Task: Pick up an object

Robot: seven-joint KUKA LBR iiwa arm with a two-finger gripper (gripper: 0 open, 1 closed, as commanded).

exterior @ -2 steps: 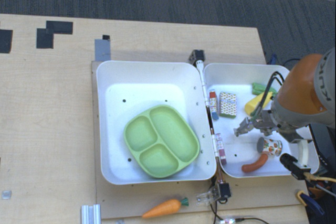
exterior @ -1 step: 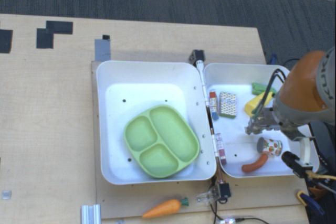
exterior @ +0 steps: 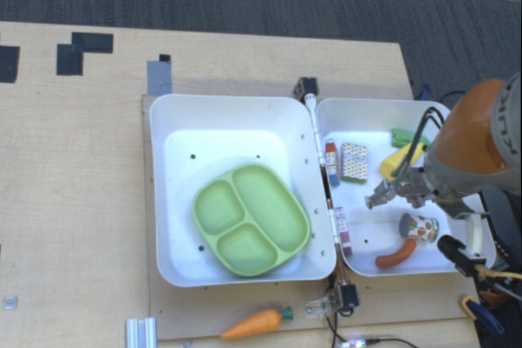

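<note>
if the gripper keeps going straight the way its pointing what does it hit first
Likely the bare floor of the right bin: the gripper points left and down from the arm. Depth is unclear from this view.

The grey arm with its orange band (exterior: 481,134) is cut off by the right edge and covers the far right corner of the right white plastic bin (exterior: 359,114). A green block (exterior: 405,136) and a yellow object (exterior: 396,162) by that corner are partly hidden behind the arm's black cable. The metal gripper (exterior: 383,196) is too blurred to read. Small markers at the right bin's left rim (exterior: 330,163) are too small to identify.
</note>
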